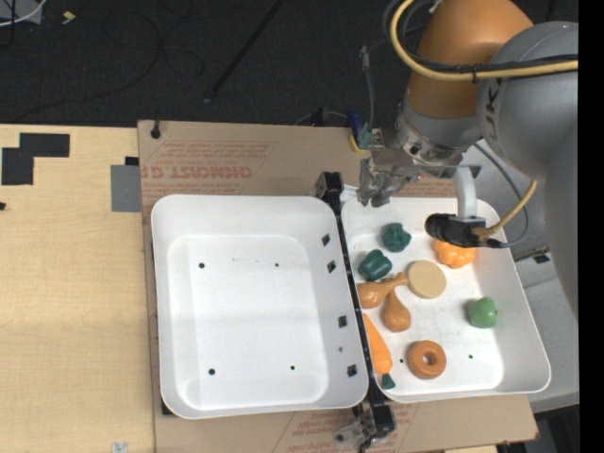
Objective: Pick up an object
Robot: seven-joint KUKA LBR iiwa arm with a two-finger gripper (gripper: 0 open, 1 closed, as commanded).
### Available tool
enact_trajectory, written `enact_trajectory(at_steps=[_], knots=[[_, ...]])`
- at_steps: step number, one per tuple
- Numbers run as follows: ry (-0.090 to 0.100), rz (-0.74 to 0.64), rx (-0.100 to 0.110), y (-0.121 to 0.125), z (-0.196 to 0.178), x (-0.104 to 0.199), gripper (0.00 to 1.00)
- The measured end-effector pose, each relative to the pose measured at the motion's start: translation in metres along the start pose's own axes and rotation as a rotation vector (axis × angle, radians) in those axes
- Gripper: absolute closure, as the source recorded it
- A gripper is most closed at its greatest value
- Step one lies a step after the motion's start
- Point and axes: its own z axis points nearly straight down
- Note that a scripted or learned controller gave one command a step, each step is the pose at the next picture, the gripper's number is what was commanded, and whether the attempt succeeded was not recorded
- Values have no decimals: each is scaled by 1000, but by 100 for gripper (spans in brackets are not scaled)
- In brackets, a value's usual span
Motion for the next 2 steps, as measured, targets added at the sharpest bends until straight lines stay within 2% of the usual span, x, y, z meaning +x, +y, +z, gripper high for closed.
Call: enact_trajectory(at_steps=[1, 2], knots=[[2, -5, 3, 0, 61, 33, 100], [2, -6, 0, 0, 71, 73, 100]])
